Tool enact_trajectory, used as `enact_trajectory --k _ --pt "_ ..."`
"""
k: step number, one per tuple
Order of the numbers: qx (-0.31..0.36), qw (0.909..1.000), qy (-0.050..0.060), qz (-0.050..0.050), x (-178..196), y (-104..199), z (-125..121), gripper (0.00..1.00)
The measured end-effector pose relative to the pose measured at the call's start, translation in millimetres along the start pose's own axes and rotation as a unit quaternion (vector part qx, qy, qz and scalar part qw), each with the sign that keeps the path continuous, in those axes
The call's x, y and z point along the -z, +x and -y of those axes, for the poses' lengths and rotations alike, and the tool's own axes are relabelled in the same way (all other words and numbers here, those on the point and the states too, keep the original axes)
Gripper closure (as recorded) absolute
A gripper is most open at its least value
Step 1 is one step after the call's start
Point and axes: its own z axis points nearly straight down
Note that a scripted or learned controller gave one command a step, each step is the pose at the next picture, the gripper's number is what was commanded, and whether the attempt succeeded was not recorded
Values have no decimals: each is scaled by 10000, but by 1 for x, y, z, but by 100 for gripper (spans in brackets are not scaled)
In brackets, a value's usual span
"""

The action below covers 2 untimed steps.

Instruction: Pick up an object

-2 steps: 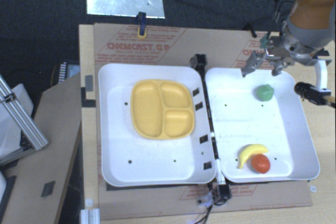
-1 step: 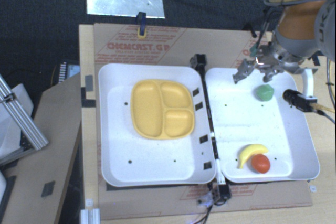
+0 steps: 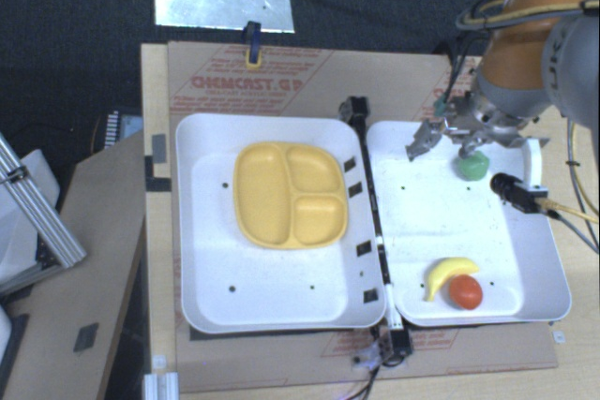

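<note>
Two shallow white bins side by side on a cardboard-covered bench: left bin (image 3: 202, 229), right bin (image 3: 544, 276), rims touching along the middle seam. Reaching in from the right, the grey arm (image 3: 539, 33) with its orange band, bent down over the far end of the right bin. Lying flat near the middle of the left bin, a yellow divided tray (image 3: 286, 195) with three compartments, well apart from the arm. At the arm's tip, the gripper (image 3: 448, 140), fingers spread apart, one tip (image 3: 419, 145) jutting toward the seam, nothing seen between them. Just beside the gripper and a little nearer the camera, a green ball (image 3: 473, 167), resting on the bin floor, close under the wrist; whether touching the gripper, cannot tell. In the near end of the same bin, a yellow banana (image 3: 444, 274), curved, with a red tomato (image 3: 466, 293) touching its lower side. Both well apart from the gripper.
</note>
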Motion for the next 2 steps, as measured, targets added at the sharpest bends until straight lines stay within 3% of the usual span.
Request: enact_trajectory --k 1,2 --pt "-7 10000 9 -1 -62 -3 -3 0" --pt "-9 10000 -26 4 -47 -3 -5 100"
